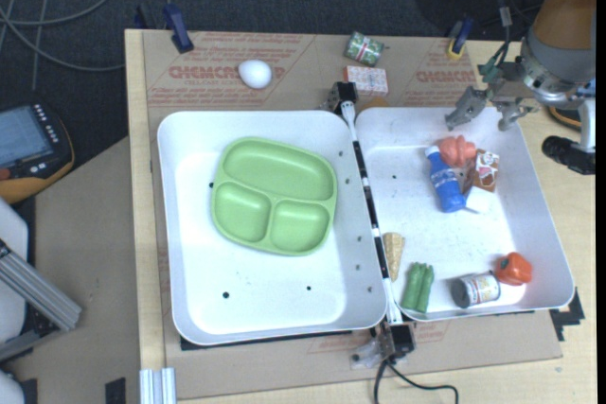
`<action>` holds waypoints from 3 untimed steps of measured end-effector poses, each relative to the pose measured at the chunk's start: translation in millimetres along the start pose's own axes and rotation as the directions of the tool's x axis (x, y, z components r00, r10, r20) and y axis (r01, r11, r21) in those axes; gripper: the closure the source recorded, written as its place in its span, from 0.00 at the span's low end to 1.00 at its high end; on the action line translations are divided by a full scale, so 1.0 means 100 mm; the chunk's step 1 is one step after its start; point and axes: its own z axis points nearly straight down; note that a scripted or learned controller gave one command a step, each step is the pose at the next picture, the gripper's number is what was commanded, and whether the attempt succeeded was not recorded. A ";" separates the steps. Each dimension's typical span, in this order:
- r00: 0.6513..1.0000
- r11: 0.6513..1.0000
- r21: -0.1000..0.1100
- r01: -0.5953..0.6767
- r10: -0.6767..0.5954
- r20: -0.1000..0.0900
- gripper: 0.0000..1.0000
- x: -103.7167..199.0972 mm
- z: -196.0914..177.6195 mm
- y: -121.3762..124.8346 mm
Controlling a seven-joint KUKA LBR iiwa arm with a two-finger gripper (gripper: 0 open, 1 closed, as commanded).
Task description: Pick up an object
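Note:
My gripper [488, 114] hovers over the far edge of the right bin [540, 213], its two fingers spread open with nothing between them. Just below it in the bin lie a pink-orange toy [456, 149], a blue bottle [443, 185] and a small brown-and-white item [487, 170], clustered together. Along the bin's near edge are a red-orange pepper [514, 268], a tin can [476, 289] on its side, a green vegetable piece [417, 287] and a tan cone [393, 251].
The left bin [189, 279] holds a green divided plate [275, 196]. Behind the bins on the cardboard lie a white egg [254, 72], a small green can [364, 47] and a small packet [366, 79]. Blue clamps [176, 26] grip the board's far edge.

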 end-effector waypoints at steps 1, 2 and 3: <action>1.000 1.000 0.004 0.001 -0.001 -0.001 0.00 0.07 1.10 0.12; 1.000 1.000 0.001 0.002 -0.002 -0.001 0.00 0.54 1.08 -0.13; 1.000 1.000 0.000 0.001 -0.001 0.000 1.00 0.54 0.97 -0.12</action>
